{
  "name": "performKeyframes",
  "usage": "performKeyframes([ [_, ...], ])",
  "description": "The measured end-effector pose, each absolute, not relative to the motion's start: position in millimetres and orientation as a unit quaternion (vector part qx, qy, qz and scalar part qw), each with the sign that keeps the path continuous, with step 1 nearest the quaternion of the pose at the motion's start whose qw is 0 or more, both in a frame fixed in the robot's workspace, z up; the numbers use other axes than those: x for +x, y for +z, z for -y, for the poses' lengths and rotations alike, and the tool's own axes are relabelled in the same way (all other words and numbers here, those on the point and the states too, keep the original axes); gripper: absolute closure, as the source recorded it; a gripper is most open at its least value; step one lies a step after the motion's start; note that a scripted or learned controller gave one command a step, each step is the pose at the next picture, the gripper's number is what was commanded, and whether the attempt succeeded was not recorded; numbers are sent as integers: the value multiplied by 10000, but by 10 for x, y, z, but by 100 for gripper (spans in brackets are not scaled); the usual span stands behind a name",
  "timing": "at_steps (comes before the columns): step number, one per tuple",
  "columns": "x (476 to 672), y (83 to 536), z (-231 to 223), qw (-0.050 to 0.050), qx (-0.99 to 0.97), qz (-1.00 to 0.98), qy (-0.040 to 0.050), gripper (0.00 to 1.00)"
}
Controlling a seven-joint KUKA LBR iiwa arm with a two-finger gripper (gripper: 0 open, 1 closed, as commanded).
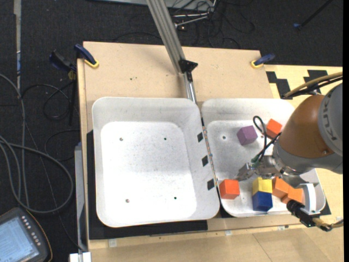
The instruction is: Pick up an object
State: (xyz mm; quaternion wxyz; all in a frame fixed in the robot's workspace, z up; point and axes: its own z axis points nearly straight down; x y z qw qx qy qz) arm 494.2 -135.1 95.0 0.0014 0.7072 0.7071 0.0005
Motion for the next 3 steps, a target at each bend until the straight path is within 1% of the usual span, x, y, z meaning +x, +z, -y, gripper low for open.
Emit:
performKeyframes([
  [1,4950,1060,1353,28,7073,-7069,15,100],
  [2,4983,1545,1256,24,7058,-7084,16,100],
  [3,5023,1971,1255,29,7060,-7082,16,100],
])
